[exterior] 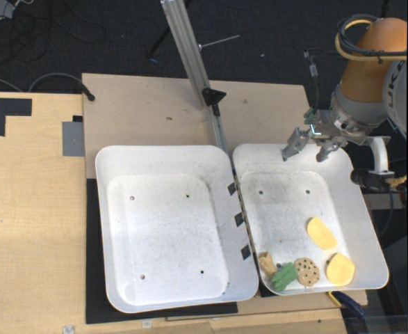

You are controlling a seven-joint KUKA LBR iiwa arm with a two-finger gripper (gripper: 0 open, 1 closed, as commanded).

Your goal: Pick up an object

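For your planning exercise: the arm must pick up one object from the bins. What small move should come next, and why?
Probably swing the gripper toward the near end of the right bin and stop above the upper yellow piece. The gripper hangs open over the bin's far edge with nothing in it, while the objects lie at the near end; that piece lies apart from the cookie and green item.

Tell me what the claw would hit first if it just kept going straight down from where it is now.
Most likely the bare floor of the right bin near its far edge. The claw, fingers spread, points down there, and nothing lies under it, though depth is hard to judge.
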